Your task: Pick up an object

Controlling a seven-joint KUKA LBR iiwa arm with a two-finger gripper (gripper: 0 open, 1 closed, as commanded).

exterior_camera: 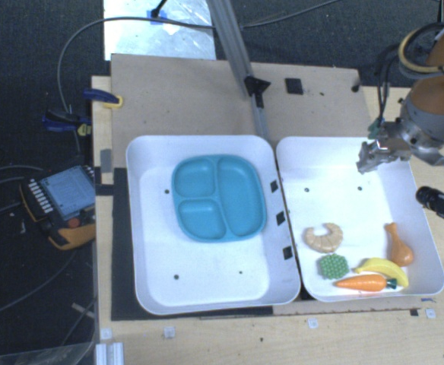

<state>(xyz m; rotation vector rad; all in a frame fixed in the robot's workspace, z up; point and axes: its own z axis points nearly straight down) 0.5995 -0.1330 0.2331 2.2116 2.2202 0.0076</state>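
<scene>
Cardboard bench (207, 90), two white bins (153, 280), dark carpet (24, 52), cables (77, 36)

One camera looks down at a slant from above the bench (207, 74). Both bins lie below and left of the gripper (374, 157), well within frame.

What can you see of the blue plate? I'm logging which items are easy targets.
The blue plate is a rounded-rectangle divided dish, plastic-looking and matte light blue, with three compartments: two in its upper half, one wide one below. It lies flat, right side up and slightly rotated, in the upper middle of the left bin. Its compartments hold nothing, and it touches only the bin floor. The toy foods and the gripper are over in the right bin.
</scene>
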